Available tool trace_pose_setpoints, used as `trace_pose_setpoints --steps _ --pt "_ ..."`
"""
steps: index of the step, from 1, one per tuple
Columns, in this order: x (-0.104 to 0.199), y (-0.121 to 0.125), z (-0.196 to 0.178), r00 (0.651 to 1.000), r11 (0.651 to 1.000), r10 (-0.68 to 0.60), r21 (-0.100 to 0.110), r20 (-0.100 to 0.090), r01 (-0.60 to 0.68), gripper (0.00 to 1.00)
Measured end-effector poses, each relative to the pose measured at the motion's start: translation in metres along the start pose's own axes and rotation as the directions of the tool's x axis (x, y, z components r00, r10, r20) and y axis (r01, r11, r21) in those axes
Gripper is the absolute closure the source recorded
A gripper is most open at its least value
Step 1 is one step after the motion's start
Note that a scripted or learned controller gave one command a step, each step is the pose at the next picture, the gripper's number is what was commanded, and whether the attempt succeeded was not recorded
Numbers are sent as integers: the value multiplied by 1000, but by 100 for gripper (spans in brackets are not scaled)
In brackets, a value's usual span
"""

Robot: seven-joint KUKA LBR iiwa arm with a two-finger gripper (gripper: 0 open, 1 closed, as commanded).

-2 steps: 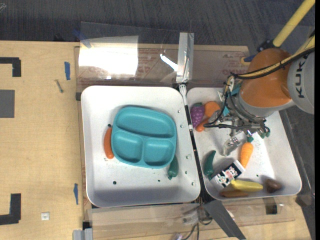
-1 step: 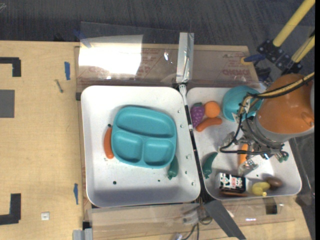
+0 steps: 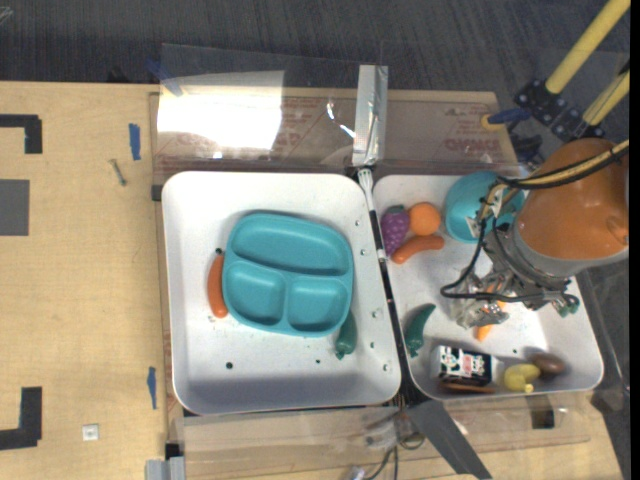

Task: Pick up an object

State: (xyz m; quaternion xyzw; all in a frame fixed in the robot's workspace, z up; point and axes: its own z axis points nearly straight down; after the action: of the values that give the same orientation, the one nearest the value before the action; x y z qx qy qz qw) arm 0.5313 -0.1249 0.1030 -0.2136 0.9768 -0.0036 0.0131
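The arm's orange band hangs over the right bin, and my gripper points down into the bin's middle amid cables. Just below it a small orange piece lies on the bin floor. Left of the gripper lies a dark green piece. Toward the back are purple grapes, an orange fruit, an orange carrot-like piece and a teal bowl partly hidden by the arm. A black and white box, a yellow piece and a brown piece lie along the front.
The left bin holds a teal divided plate, an orange stick at its left and a dark green piece at its lower right. A ridge separates the bins. Clear plastic sheeting stands behind them.
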Motion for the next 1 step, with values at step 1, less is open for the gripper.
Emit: trace_pose_setpoints --steps 1 --pt "-68 -78 -123 1000 1000 10 -1 -6 -10 100"
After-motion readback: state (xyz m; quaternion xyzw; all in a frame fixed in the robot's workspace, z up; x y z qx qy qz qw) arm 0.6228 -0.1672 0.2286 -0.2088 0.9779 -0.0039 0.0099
